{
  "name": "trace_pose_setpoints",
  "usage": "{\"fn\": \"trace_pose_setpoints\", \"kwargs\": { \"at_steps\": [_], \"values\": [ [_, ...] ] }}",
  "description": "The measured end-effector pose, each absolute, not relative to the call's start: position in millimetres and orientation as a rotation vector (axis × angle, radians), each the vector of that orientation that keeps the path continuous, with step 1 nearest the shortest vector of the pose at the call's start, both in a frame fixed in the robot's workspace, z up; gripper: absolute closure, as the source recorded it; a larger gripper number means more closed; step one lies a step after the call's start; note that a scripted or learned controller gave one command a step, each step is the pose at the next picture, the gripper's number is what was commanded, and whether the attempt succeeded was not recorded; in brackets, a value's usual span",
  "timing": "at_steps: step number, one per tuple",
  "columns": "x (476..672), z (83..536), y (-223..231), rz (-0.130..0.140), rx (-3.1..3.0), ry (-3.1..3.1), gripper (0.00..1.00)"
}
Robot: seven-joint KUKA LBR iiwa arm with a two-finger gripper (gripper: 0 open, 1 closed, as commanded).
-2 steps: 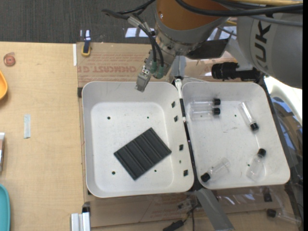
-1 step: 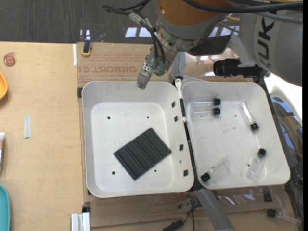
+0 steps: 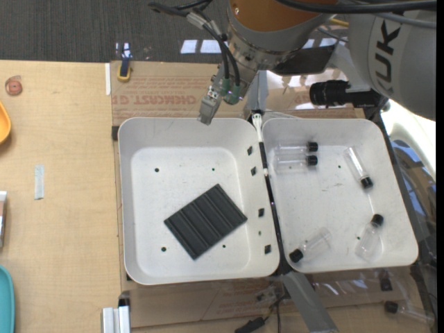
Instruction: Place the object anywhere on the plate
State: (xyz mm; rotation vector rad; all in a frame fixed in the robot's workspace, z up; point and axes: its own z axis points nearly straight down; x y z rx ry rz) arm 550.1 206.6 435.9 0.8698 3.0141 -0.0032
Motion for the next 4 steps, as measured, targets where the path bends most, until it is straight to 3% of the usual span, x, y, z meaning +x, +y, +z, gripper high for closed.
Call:
{"fn": "trace_pose_setpoints", "kwargs": {
  "at_steps": [4],
  "values": [
    [556.0,468.7,205.8,-0.010,0.869,3.008,1.00]
  ]
}}
